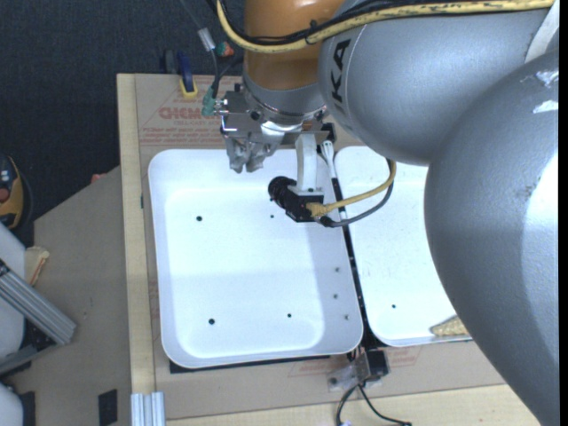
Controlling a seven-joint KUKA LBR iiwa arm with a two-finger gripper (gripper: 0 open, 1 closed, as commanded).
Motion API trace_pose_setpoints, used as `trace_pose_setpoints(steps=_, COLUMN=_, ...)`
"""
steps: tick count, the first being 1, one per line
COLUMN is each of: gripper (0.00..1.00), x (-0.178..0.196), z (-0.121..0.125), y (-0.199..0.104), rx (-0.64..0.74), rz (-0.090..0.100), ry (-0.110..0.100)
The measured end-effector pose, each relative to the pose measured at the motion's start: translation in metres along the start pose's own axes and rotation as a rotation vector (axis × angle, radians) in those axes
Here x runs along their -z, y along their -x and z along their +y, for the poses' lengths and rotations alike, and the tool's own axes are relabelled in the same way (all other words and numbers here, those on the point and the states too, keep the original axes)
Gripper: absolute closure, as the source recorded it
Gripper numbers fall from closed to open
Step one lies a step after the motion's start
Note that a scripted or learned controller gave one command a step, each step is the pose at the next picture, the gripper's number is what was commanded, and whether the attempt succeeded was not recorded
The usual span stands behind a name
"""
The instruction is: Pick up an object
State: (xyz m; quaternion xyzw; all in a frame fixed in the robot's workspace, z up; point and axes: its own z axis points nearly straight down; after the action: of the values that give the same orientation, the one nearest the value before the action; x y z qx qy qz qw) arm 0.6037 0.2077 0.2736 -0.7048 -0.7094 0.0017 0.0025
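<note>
The claw (244, 160) hangs low over the far edge of the left bin (177, 327) with nothing between its fingers (open or closed, I cannot tell), so this looks like the search step, and no object for picking is evident among the 2 bins.

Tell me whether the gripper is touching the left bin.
Cannot tell. In the camera view the gripper overlaps the left bin's far rim, but its height above it is unclear.
</note>
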Motion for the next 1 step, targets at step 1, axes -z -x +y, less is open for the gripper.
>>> trace_pose_setpoints(steps=1, gripper=1.0, x=0.0527, z=-0.0334, y=0.0685, rx=-0.013, rz=-0.002, ry=0.008)
